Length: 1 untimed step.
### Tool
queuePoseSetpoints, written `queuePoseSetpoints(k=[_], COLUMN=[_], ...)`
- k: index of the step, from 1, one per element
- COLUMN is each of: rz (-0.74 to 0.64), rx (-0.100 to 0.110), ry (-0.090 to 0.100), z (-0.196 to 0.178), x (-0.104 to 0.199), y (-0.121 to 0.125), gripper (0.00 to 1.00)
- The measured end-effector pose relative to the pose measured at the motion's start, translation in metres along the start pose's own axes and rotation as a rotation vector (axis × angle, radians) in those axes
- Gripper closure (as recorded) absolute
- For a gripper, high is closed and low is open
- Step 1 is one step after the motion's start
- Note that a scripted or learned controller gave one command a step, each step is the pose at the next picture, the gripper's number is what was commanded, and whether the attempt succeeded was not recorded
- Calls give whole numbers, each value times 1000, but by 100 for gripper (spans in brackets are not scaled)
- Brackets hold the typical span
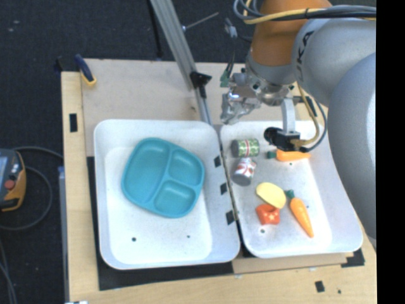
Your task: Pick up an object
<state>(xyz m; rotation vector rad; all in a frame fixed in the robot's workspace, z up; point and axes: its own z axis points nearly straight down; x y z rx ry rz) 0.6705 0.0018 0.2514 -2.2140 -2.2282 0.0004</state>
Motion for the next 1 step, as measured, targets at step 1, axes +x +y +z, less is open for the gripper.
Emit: queuePoseSetpoints(k=[1], rz=[-2], rx=[-1], ry=[1], z=[-3], x=[61], y=[-5], gripper=[100])
